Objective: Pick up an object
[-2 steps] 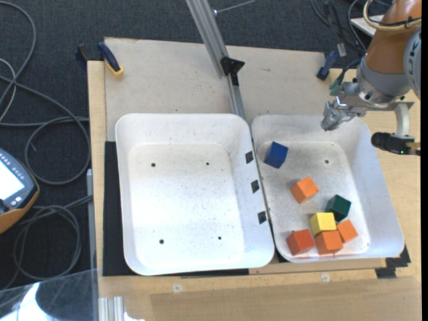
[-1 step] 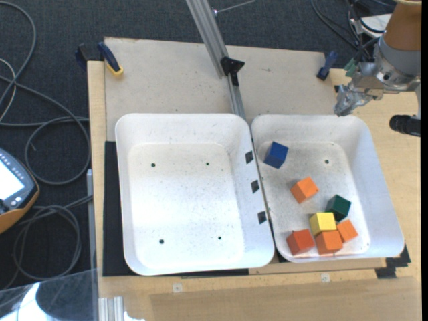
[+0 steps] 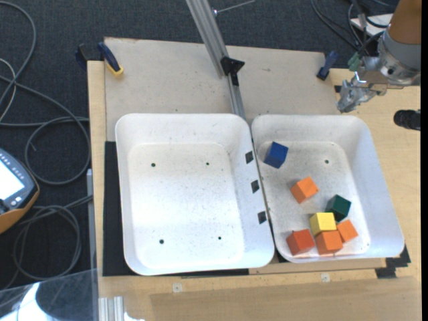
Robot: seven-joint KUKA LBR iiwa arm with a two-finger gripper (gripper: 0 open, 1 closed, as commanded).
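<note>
The right bin [image 3: 374,172] holds several small cubes. A blue cube [image 3: 275,154] lies near its back left. An orange cube [image 3: 305,188] rests in the middle. A dark green cube [image 3: 339,206] sits right of it. At the front, a yellow cube [image 3: 323,222] is bunched with a red-orange cube [image 3: 300,241] and two orange cubes [image 3: 338,236]. My gripper [image 3: 349,97] hangs above the bench just behind the right bin's back rim, apart from all the cubes, with nothing visible between its fingers.
The left bin [image 3: 127,179] stands beside the right one. A slanted metal pole [image 3: 214,39] rises from a clamp behind the bins. Blue clamps [image 3: 110,57] sit at the board's back corners. Cables lie on the floor to the left.
</note>
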